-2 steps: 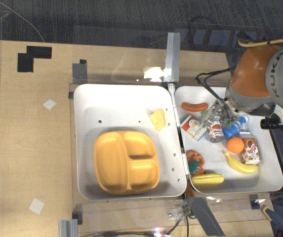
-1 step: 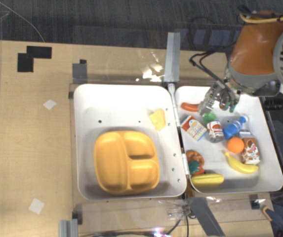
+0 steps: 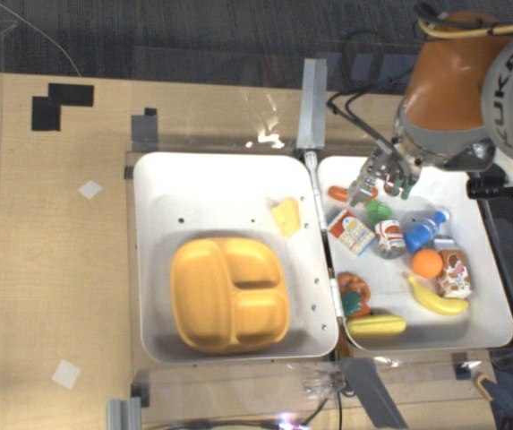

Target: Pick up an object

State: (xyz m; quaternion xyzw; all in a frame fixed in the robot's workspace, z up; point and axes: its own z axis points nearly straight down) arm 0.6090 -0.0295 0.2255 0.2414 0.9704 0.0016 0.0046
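- Camera view, arm (image 3: 471,79): grey with an orange band, reaching in from the right; part of the word "KUKA" is showing in dark letters on its grey shell.
- Gripper (image 3: 383,179): hanging over the far end of the right bin (image 3: 498,316), above the small items; whether it is open or closed cannot be told, and nothing is visibly sitting in it.
- Right bin contents: a green object (image 3: 378,210) lying just beneath the gripper; a small carton (image 3: 352,234) with a printed label, writing too small to read; a can (image 3: 389,238); a blue bottle (image 3: 424,230); an orange ball (image 3: 427,263); a banana (image 3: 437,299); a yellow corn-like piece (image 3: 377,326) resting at the near wall.
- Left bin (image 3: 158,186): holding a yellow divided tray (image 3: 229,292) and a small yellow piece (image 3: 286,216) near the dividing wall.
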